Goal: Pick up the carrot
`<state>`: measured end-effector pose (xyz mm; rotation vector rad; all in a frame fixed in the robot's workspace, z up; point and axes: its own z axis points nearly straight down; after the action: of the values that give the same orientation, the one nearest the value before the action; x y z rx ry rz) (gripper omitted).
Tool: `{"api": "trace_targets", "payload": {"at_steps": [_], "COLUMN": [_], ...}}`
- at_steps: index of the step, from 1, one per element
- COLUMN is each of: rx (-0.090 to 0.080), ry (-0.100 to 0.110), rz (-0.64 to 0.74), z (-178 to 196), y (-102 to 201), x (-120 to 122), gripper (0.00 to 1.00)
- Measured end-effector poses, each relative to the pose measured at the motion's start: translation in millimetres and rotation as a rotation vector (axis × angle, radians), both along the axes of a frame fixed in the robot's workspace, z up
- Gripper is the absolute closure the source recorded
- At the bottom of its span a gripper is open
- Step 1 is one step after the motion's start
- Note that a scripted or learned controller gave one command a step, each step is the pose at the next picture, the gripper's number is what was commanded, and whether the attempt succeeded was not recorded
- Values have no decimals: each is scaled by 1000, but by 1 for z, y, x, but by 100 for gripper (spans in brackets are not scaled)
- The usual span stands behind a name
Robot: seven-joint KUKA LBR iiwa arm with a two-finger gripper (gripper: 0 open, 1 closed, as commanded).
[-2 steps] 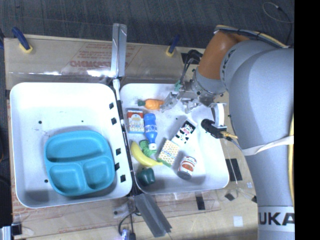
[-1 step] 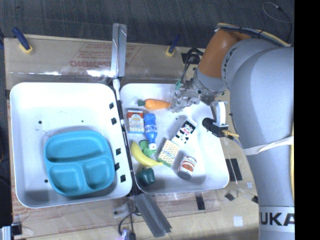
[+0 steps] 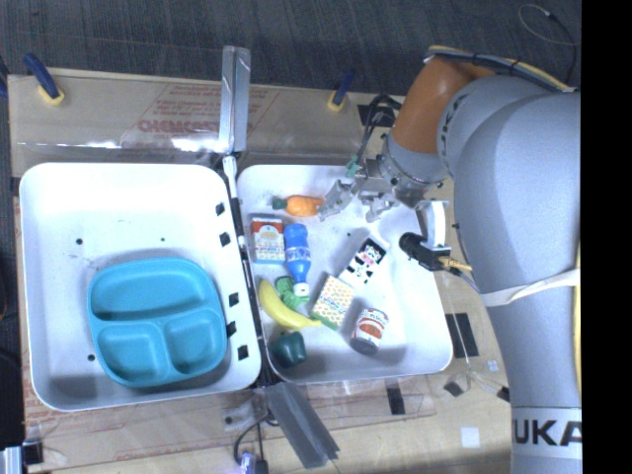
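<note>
The carrot [image 3: 302, 205], small and orange with a green end, lies near the back wall of the right bin [image 3: 425, 349]. My gripper [image 3: 356, 198] hangs just to the carrot's right, low over the back of that bin. Its fingers [image 3: 336, 195] stand open, with nothing between them. The nearest fingertip is close to the carrot's right end; I cannot tell if it touches.
In the right bin lie a red-and-white carton [image 3: 267, 239], a blue bottle [image 3: 296, 249], a banana [image 3: 280, 308], a dark green item [image 3: 288, 348], a patterned box [image 3: 335, 299], a black-and-white carton [image 3: 366, 262] and a can [image 3: 367, 329]. A blue divided tray [image 3: 153, 320] sits in the left bin [image 3: 59, 196].
</note>
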<state>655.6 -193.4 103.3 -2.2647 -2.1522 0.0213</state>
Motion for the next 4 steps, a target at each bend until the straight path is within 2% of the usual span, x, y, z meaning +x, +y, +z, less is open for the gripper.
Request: {"api": "trace_targets", "payload": {"at_steps": [1,2,3,4], "rx": [0,1,1,2], "ry": [-8,-5,-5,-1], "rz": [35,39,39,43], "z": [-15,-7,-7,0], "y": [28,28,28,29], "x": [-1,-1,-1,-1], "gripper": [0,100,0,100]}}
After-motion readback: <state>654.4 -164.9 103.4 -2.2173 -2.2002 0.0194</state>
